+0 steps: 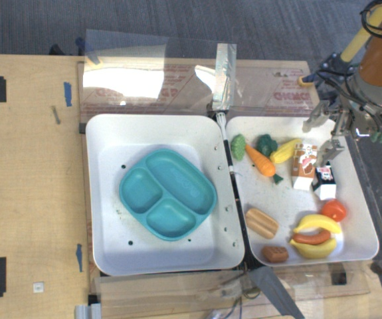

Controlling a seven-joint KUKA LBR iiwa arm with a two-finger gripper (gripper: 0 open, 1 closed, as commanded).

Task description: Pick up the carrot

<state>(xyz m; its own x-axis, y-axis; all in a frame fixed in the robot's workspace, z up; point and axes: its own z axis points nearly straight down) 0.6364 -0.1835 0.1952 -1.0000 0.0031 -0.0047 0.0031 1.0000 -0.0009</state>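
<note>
Though small, orange carrot (pixel 260 159) with green top.

The arm (pixel 380 52) is running off the top right corner, so its upper part is lying out of sight. The gripper (pixel 327 133) is showing as a tangle of grey metal and cables, too blurred to make out clearly. The small carton (pixel 304 162) is carrying print too small to read, and so is the little black-and-white box (pixel 325 178) just beside it. The broccoli (pixel 267 144) is partly covering the near end of the yellow corn (pixel 284 151).
</note>
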